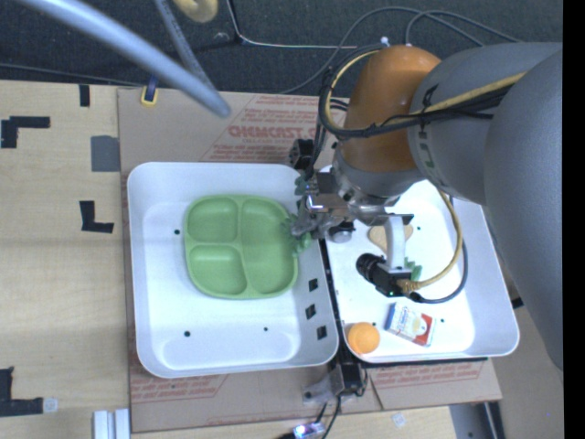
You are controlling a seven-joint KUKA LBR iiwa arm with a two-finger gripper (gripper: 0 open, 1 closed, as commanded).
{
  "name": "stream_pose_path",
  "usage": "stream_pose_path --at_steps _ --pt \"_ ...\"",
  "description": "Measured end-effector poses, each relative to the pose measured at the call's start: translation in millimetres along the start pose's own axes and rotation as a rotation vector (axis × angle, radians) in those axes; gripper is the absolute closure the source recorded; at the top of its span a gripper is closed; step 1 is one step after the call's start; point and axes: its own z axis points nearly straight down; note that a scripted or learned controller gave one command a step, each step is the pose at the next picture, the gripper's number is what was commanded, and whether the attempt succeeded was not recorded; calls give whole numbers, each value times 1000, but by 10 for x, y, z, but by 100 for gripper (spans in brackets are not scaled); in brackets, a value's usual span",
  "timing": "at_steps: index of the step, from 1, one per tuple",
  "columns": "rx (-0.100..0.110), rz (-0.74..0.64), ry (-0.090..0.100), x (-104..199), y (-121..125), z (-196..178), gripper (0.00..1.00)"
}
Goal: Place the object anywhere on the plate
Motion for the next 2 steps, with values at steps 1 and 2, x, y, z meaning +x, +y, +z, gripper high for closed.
stream_pose_path --at_steps 1,2 --pt "1 2 -1 407 -311 55 100" --pt "-1 4 -1 426 -346 7 100"
